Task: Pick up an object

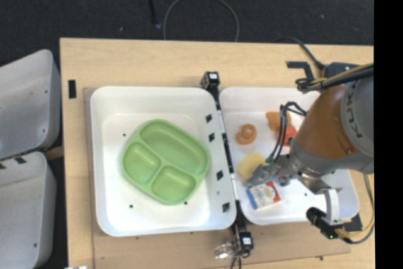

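Observation:
In the right bin (252, 97), my gripper (261, 179) is low over the near left part. It hangs between a yellow lump (249, 164) and a small white packet with blue and red print (264, 195), right above the packet's top edge. An orange ring (247, 133) lies further back. An orange and red piece (277, 121) is partly hidden behind the arm (324, 132). Nothing shows as lifted.
The left bin (104, 135) holds a green divided plate (165, 161). A ridge with black clips (221, 148) separates the two bins. The arm covers much of the right bin's right half. Cables run along the bench's right edge.

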Tool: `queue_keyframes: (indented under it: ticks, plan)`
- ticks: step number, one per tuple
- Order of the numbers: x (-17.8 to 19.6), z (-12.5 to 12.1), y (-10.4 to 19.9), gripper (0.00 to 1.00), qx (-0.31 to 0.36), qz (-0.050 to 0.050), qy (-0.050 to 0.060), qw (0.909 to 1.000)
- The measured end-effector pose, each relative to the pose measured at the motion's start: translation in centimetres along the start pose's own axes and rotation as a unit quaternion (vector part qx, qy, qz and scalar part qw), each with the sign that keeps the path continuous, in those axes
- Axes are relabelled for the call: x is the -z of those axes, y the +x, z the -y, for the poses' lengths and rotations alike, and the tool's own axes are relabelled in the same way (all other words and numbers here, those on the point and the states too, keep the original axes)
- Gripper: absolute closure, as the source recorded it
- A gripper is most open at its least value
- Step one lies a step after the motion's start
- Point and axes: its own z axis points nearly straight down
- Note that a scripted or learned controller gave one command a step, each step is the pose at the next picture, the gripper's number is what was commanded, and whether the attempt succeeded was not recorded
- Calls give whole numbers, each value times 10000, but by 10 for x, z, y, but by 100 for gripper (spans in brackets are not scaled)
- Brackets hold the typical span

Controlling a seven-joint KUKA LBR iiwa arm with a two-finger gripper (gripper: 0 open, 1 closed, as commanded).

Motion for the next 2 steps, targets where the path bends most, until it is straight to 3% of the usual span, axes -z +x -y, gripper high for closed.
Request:
queue_keyframes:
  ticks: [1,2]
  plan:
    - [11,-1,0,100,-32,-8,-16,10000]
    - [54,-8,-3,100,30,4,-45,10000]
